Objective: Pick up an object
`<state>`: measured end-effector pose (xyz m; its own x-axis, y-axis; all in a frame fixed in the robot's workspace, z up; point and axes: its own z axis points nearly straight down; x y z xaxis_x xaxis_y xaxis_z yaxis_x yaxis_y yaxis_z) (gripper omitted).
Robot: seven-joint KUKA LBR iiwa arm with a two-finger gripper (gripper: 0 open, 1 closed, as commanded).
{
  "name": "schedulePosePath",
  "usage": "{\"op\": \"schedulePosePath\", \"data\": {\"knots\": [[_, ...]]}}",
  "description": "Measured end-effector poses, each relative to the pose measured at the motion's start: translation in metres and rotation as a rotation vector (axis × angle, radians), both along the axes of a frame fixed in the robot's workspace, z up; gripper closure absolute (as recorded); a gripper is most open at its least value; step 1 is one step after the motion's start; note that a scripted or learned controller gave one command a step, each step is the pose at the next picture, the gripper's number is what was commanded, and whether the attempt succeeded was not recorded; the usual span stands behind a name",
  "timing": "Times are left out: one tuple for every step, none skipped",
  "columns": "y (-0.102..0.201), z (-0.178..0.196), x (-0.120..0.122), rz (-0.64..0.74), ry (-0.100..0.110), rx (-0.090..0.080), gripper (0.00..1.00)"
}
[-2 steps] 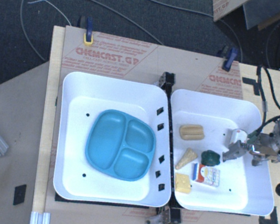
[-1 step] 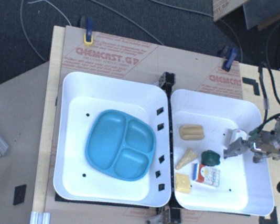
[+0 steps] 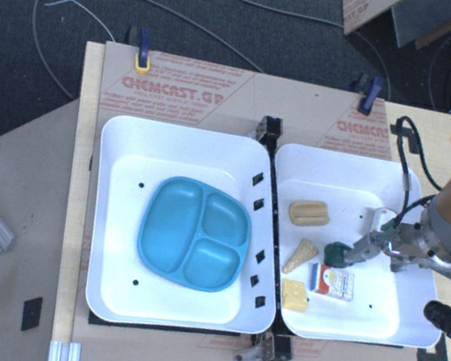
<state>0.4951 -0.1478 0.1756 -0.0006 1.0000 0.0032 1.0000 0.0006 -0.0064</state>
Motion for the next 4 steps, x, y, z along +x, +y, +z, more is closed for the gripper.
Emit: {"op": "schedulePosePath", "data": {"knots": [[-0.006,-0.046,-0.006,-0.001,0.001,0.0,0.0],[-0.004,-0.089,-0.003,0.0,-0.008,0.003,0.0],[-0.006,-0.074,-0.001,0.001,-0.02,-0.003,1.0],[-0.004,-0.01,0.0,0.001,-0.013,-0.005,1.0]]}}
